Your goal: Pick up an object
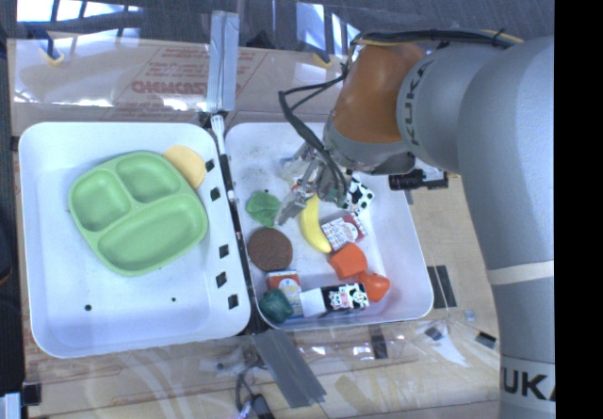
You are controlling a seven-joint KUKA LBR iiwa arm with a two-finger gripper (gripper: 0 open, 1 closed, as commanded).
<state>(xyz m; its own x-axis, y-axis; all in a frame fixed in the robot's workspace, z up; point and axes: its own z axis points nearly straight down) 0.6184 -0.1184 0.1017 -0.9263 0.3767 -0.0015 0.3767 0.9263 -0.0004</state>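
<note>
My gripper (309,189) hangs low over the upper middle of the right bin (415,262), open with nothing between its fingers. Just under its tips lie a yellow banana (316,225) and a crumpled green leafy piece (264,207). A cow-patterned item (359,194) sits right beside the gripper, partly hidden by the wrist. Further toward the front are a brown round cookie (270,248), a red-and-white packet (342,229), an orange-red piece (349,261), a cow-print carton (345,298) and a dark green lump (276,306).
The left bin (47,304) holds a green divided plate (141,210) and a yellow rounded piece (187,163) by its top right corner. A black-marked divider wall (226,238) separates the bins. The arm's bulk covers the right bin's far right side.
</note>
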